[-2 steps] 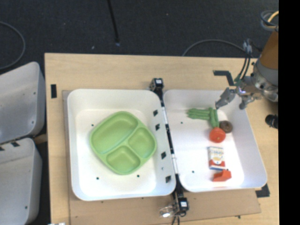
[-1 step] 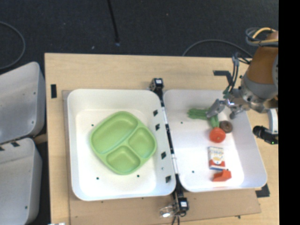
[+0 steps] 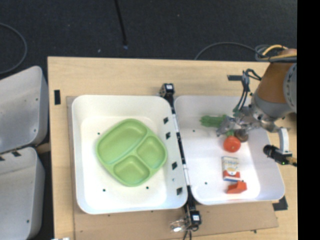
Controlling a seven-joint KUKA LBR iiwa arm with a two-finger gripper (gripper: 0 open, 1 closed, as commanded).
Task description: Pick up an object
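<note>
The right bin [image 3: 200, 184] holds a red-orange round object [image 3: 231, 144], a green leafy object [image 3: 213, 120], a small white carton with red and blue print [image 3: 230, 166] and a small red-orange piece [image 3: 236, 187]. My gripper [image 3: 236, 128] hangs low over the upper right of this bin, just above the round object and right of the green one. The arm's orange band [image 3: 272, 84] rises behind it. The fingers sit close to the round object's top, and I cannot make out their gap.
A green divided plate [image 3: 131, 152] lies in the left bin [image 3: 90, 194]. Clips run along the ridge between the bins [image 3: 176, 144]. Cables cross the dark floor beyond the wooden bench [image 3: 125, 74].
</note>
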